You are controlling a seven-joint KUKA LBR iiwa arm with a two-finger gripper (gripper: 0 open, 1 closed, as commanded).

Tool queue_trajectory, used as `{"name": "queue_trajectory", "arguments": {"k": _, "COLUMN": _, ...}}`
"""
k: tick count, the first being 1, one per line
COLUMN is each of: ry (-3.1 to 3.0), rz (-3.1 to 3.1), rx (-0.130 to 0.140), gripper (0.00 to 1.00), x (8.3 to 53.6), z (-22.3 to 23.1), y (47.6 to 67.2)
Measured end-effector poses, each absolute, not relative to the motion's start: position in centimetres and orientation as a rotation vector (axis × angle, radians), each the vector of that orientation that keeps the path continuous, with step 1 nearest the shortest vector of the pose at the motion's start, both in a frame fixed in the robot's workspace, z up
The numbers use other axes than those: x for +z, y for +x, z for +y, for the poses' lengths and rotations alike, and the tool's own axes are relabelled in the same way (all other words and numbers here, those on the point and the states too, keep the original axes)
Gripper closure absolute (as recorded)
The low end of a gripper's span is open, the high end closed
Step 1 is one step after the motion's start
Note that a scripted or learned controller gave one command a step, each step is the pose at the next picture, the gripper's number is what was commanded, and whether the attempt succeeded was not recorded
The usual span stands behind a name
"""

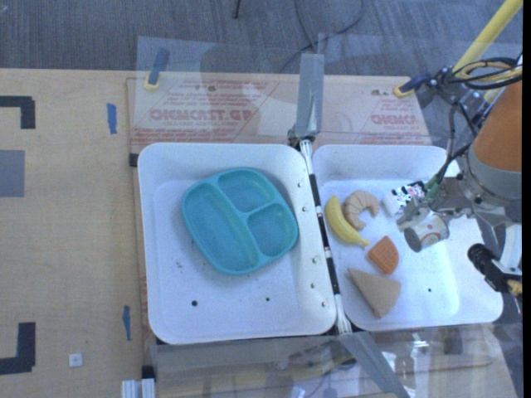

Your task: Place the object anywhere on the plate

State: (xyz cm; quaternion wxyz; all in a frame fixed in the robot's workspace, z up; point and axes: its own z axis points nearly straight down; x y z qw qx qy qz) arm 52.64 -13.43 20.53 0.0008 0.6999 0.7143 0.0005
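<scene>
Desk [66, 247]: light wood, carries two shallow white bins side by side, w/ black corner marks and bits of blue tape [111, 118] toward its left edge.
Left bin [166, 305]: holds the plate, nothing else on its floor apart from a few small dark holes.
Plate [240, 220]: teal, three compartments, sits tilted in the upper middle of left bin, near the divider between bins but not touching it.
Right bin [440, 301]: holds all the loose objs plus the gripper.
Banana [341, 221]: yellow, curved, at right bin's left side, just beside the divider.
Croissant [361, 206]: tan, curled, touching or nearly touching the banana's upper right.
Orange piece [383, 255]: small wedge-like block, approx. centre of right bin, just below-right of banana's tip.
Tan wedge [375, 289]: larger, lies toward right bin's bottom edge, just under the orange piece.
Arm [506, 139]: grey w/ orange band, comes in over right bin's right edge, cables around it.
Gripper [417, 219]: low over upper right part of right bin, well apart from the plate.
Fingers: can't tell if apart or together; a pale round item [425, 232] sits at the tip, possibly a held obj, but the view's too cluttered to say.
</scene>
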Motion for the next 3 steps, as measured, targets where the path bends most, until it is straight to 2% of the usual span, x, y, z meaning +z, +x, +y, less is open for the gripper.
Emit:
{"name": "queue_trajectory", "arguments": {"k": 1, "ry": 1.709, "rz": 2.637, "rx": 0.0, "gripper": 1.0, "x": 18.4, "z": -6.3, "y": 55.3}}
{"name": "queue_trajectory", "arguments": {"k": 2, "ry": 1.355, "rz": 2.829, "rx": 0.004, "gripper": 1.0, "x": 18.5, "z": 0.6, "y": 60.9}}
{"name": "queue_trajectory", "arguments": {"k": 3, "ry": 1.106, "rz": 2.935, "rx": 0.004, "gripper": 1.0, "x": 18.5, "z": 5.8, "y": 61.9}}
